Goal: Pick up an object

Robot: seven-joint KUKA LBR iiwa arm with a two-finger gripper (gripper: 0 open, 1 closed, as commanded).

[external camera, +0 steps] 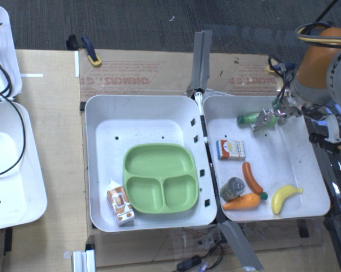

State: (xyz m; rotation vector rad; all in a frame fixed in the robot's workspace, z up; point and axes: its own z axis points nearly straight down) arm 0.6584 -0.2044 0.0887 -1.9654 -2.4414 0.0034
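Hovering low in the right bin (306,152), gripper (265,119) touching the green bottle (248,118), finger spacing impossible to tell.

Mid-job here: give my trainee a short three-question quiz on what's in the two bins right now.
1. True or false: the green divided plate lies in the right bin.
2. Which item is the end effector nearest? A) banana B) green bottle C) carrot
3. What leans at the plate's lower left corner?

Key: 1. False, it lies in the left bin. 2. B. 3. A small orange and white carton.
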